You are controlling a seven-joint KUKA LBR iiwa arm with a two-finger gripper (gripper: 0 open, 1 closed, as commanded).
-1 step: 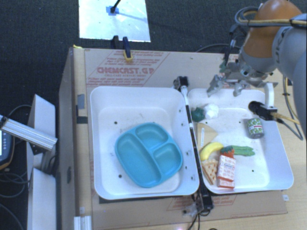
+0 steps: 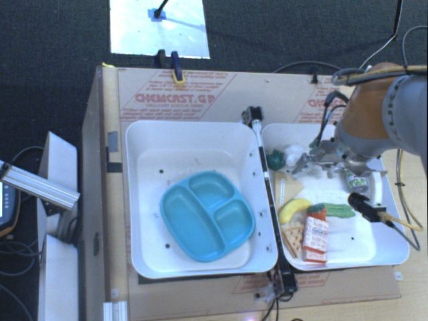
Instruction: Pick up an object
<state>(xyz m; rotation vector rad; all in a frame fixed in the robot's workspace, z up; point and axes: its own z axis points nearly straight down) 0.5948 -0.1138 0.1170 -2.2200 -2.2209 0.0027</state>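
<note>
the banana (image 2: pixel 294 210) lies near the front left part of the right bin (image 2: pixel 358 245) and serves as the marker here. just right of the banana, almost touching it, is a long green thing (image 2: pixel 333 210), possibly a toy pea pod, though the view is too coarse to be sure. in front of the banana a red and white packet (image 2: pixel 315 238) lies lengthwise, with a tan cracker-like square (image 2: pixel 291 236) touching its left side. behind the banana rests a pale yellow wedge (image 2: pixel 289 182). farther back from the banana a dark green lump (image 2: pixel 275 158) sits against the bin's left wall, with a white crumpled thing (image 2: pixel 294 154) just beside it. the gripper (image 2: pixel 313 160) is low in the bin behind and to the right of the banana, close to the white crumpled thing. whether it is apart or together cannot be told, and nothing is seen held in it. the arm (image 2: pixel 394 112) rises from it to the right of the banana. well to the left of the banana, past the divider, the left bin (image 2: pixel 144 179) holds a blue divided tray (image 2: pixel 207 214). both bins sit on the worktop (image 2: pixel 200 92).
</note>
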